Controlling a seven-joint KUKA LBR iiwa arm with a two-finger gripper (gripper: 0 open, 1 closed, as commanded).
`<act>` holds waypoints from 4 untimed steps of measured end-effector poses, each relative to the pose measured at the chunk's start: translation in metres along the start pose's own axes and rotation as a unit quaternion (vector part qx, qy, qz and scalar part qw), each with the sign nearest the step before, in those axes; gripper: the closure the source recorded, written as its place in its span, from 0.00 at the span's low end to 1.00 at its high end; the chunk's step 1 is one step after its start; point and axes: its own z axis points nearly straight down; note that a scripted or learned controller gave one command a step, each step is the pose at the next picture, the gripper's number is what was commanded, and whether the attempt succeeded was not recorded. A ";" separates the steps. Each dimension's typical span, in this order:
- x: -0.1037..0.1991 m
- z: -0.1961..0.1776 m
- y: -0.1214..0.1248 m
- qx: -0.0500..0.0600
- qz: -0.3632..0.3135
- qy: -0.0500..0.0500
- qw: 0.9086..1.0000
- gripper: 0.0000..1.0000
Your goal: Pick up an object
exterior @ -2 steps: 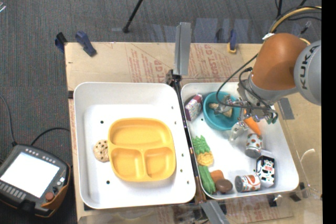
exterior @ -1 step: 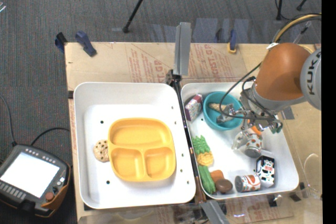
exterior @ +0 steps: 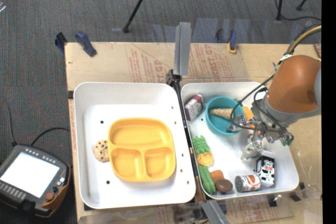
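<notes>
My gripper [exterior: 251, 150] hangs low in the right bin [exterior: 286, 162], just below the orange-banded wrist [exterior: 294, 86]. It sits right of the teal bowl [exterior: 218, 122], which holds an ice cream cone [exterior: 221, 112]. Just below and right of the gripper lies a black-and-white cow-pattern carton [exterior: 266, 170], with a red and white can [exterior: 247, 183] beside it. I see nothing gripped. Along the bin's left side lie a green vegetable [exterior: 200, 145], a yellow corn piece [exterior: 205, 158], an orange piece [exterior: 217, 174], a brown lump [exterior: 224, 185] and a small purple-white carton [exterior: 193, 107].
The left bin [exterior: 86, 113] holds a yellow divided plate [exterior: 142, 149] and a cookie [exterior: 101, 150] at its left. A grey post [exterior: 182, 55] stands behind the divider between the bins. A teach pendant [exterior: 31, 178] lies on the floor at lower left.
</notes>
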 end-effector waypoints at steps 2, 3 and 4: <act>-0.002 0.000 0.031 0.000 -0.061 0.001 0.998 0.00; -0.062 0.000 0.020 0.000 -0.078 -0.001 0.997 0.00; 0.010 0.000 0.002 0.000 -0.100 0.000 0.995 0.00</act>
